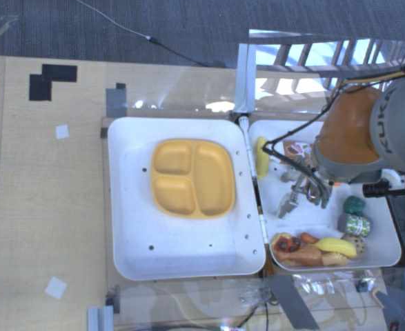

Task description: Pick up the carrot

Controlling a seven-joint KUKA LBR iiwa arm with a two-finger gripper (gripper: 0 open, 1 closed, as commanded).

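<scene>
Claw hangs at mid-right of frame over the right bin, fingers apart w/ nothing between them, tips aimed down-left. Carrot, the orange-brown tapered piece, lies at lower right of frame along the bin's bottom edge, in a heap w/ other play food: a small pizza slice touching its left end, a banana just right of it and partly over it. Claw is above the heap, apart from it, so approach is not yet made. Judgement: descend toward the carrot's left-centre, away from the banana, w/ the fingers set across its short axis, not lengthwise; the bin wall is close below, so leave the lower finger room or it may ride up the rim. Left bin holds a yellow tray, not involved.
</scene>
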